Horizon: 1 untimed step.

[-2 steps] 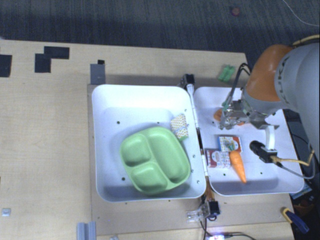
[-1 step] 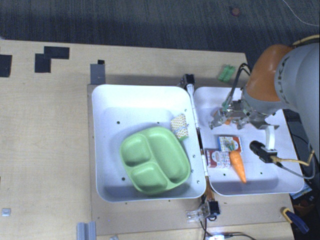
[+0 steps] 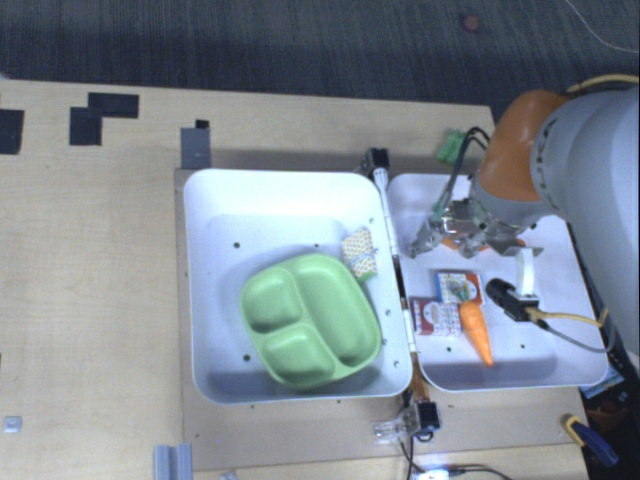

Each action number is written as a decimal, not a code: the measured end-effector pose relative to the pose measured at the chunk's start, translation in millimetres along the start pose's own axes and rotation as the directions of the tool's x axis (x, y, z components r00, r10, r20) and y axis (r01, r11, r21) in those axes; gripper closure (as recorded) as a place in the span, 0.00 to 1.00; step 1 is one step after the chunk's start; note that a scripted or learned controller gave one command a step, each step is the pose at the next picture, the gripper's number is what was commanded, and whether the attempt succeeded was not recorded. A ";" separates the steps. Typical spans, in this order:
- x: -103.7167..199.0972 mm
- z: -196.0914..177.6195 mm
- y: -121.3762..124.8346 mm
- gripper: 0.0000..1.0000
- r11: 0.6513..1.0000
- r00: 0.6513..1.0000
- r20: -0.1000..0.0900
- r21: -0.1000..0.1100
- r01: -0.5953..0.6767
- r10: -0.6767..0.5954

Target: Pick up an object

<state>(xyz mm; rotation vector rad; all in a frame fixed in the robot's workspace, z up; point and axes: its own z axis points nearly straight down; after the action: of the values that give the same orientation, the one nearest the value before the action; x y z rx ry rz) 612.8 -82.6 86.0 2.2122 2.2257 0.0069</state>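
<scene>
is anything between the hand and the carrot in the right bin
Nothing visible. The hand hangs over the back of the right bin; the carrot lies nearer the front, its top bare. Two small packets lie beside it, touching its left side.

1. The tabletop [image 3: 90,298] looks like pale wood or laminate with a matt, smooth face.
2. The two bins, left bin [image 3: 215,268] and right bin [image 3: 570,358], appear to be smooth white plastic with a soft sheen.
3. The green divided plate [image 3: 310,318], in the left bin, looks like matt moulded plastic.
4. The carrot [image 3: 477,334], right of the plate, looks like smooth orange plastic.
5. The gripper [image 3: 455,230], above the carrot, shows bare shiny metal.
6. The small cards [image 3: 445,303] touching the carrot look like printed paper.
</scene>
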 end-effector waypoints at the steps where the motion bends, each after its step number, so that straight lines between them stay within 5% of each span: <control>1: 0.8 -12.3 2.3 1.00 1.000 1.000 0.000 -0.007 0.004 -0.004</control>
<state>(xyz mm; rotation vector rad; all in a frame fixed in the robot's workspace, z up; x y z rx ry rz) 615.0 -81.8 98.3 2.2042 2.2269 0.0152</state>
